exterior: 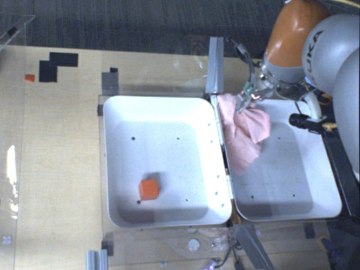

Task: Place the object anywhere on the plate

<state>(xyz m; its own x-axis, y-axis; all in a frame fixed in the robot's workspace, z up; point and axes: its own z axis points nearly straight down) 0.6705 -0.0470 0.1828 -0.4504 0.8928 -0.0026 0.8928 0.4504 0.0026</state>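
Gripper (246, 101) is pinched on the top of the pink cloth (243, 134), which hangs over the right bin (292, 207), against the divider. Risk: thin pinch slips, or the hem snags that wall.

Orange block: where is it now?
The orange block lies in the left bin, near its lower-left corner, far from the pink cloth and the gripper over the right bin.

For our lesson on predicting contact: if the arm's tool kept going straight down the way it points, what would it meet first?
Most likely the pink cloth right under the tool, bunched against the right bin's left wall; depth is hard to judge from above.
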